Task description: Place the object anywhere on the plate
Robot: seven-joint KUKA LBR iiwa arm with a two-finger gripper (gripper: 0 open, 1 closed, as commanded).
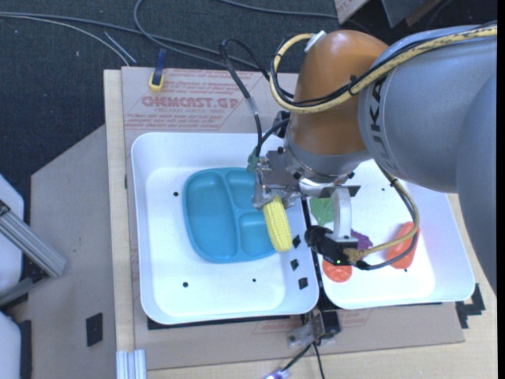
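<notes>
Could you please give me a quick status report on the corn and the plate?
Pincer over the blue plate's right edge. Corn below it, at the plate rim; grip not confirmed. Other toy foods lie in the right bin. Nothing blocking the plate.

Robot lab: white bins (150, 212) on cardboard-topped bench (189, 101), loose cables (71, 30).

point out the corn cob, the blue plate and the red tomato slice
corn cob (277, 224), camera view, middle of its yellow kernelled side
blue plate (211, 215), camera view, floor of its large left compartment
red tomato slice (339, 272), camera view, its flat red face in the right bin
</notes>
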